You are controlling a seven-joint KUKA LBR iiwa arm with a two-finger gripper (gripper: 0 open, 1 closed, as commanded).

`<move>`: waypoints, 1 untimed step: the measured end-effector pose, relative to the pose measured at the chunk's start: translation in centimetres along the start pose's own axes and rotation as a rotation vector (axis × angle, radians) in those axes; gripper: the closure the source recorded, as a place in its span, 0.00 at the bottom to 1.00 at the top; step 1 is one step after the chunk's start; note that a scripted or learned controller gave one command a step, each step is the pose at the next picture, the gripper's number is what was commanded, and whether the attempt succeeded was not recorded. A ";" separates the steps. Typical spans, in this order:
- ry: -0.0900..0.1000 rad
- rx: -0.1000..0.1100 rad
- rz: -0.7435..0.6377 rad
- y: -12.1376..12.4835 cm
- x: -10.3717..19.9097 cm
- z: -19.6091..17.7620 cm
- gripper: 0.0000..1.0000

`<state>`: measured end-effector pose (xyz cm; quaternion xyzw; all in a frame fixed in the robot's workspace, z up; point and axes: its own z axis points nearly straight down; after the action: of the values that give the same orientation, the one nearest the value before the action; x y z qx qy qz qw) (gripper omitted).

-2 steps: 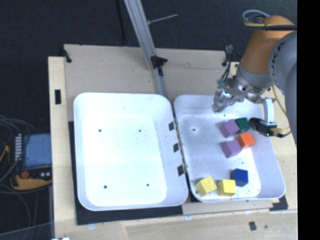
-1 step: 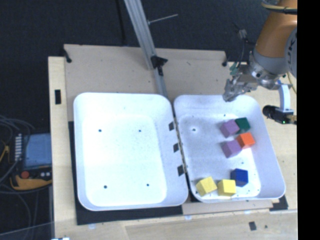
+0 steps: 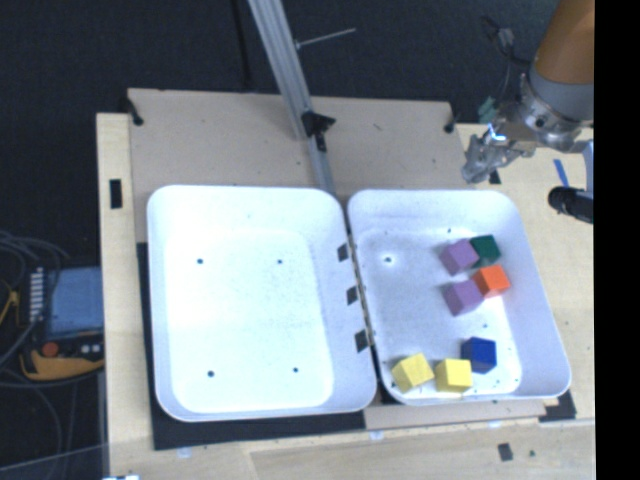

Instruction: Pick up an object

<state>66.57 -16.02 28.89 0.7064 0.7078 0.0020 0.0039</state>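
right bin (image 3: 535, 298) holding seven blocks, left bin (image 3: 160, 298) lying beside it.
two purple blocks (image 3: 460, 256), green (image 3: 485, 247), orange (image 3: 492, 282), blue (image 3: 480, 353) and two yellow (image 3: 412, 372) are sitting inside (no legible writing); gripper (image 3: 483, 160) is hovering above the far rim, its opening impossible to judge.

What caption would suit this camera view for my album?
Claw hangs above the right bin's far corner; inside lie seven blocks in purple, green, orange, blue and yellow.

metal pole (image 3: 285, 63), blue box (image 3: 76, 300), cables (image 3: 20, 368)
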 end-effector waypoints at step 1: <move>0.002 0.005 -0.004 0.7 4.9 -0.1 1.00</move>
<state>67.22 -11.14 28.95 0.7049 0.7093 0.0011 0.0013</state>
